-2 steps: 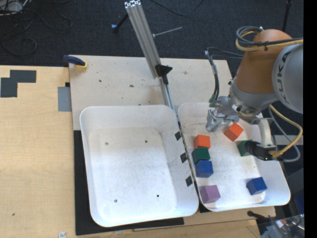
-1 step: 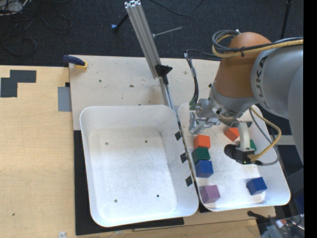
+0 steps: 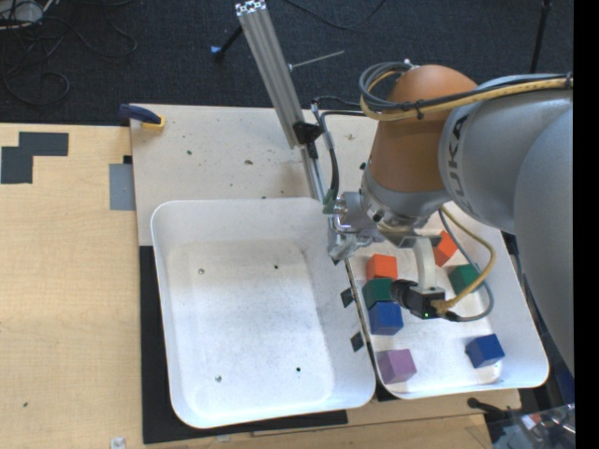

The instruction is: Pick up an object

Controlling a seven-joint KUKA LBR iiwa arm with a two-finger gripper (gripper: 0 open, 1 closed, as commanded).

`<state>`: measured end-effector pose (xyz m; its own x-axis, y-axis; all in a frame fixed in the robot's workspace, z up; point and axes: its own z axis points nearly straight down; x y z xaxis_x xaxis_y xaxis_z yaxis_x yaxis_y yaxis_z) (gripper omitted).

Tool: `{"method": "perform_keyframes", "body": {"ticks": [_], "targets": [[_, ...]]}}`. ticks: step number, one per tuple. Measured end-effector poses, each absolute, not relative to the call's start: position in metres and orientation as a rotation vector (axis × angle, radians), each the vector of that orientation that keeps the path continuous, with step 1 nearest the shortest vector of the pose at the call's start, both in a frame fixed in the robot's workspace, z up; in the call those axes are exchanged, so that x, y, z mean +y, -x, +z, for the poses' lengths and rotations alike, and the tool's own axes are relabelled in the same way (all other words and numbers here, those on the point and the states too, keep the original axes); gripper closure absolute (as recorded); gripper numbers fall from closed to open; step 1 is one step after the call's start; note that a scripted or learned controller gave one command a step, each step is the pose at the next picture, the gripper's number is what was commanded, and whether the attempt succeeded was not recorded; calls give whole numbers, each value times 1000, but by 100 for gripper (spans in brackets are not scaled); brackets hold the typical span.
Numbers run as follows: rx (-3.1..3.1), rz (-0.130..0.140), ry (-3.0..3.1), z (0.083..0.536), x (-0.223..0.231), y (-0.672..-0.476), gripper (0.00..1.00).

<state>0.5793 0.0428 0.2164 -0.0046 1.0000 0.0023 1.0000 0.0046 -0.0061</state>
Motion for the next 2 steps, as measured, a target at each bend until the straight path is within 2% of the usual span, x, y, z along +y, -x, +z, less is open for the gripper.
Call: {"method": "perform_keyframes", "body": {"ticks": [1, 2], "targets": [[-2225, -1, 2214, 227, 91, -592, 100], [-2224, 5, 2216, 226, 89, -591, 0]]}}
